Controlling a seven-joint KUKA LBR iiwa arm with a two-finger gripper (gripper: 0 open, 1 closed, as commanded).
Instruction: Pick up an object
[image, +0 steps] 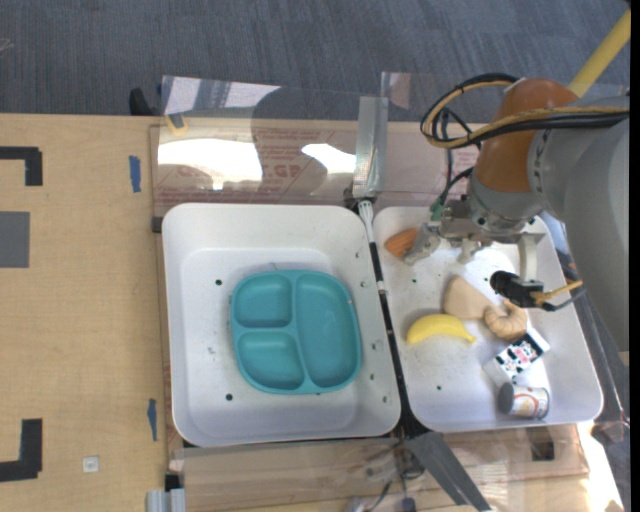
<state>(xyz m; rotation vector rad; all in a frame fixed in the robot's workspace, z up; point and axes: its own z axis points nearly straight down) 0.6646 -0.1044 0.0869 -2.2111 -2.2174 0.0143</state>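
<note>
Cardboard-topped bench, two white bins side by side, arm reaching into the right-hand one.

The gripper (478, 238) hangs low over the right bin (575, 395); whether its claw is apart or together I cannot tell. An orange piece (401, 241) lies just beside it toward the divider; the banana (440, 329), tan wedge (466, 297) and can (524, 400) lie nearer the camera. The teal tray (296, 331) sits well apart in the left bin (190, 300), probably as a drop place.

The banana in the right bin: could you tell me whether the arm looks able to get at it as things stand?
Probably yes. The banana lies uncovered on the right bin floor, with bare space on its left and near sides; the tan wedge sits close behind it, and the pincer hangs nearby.
</note>
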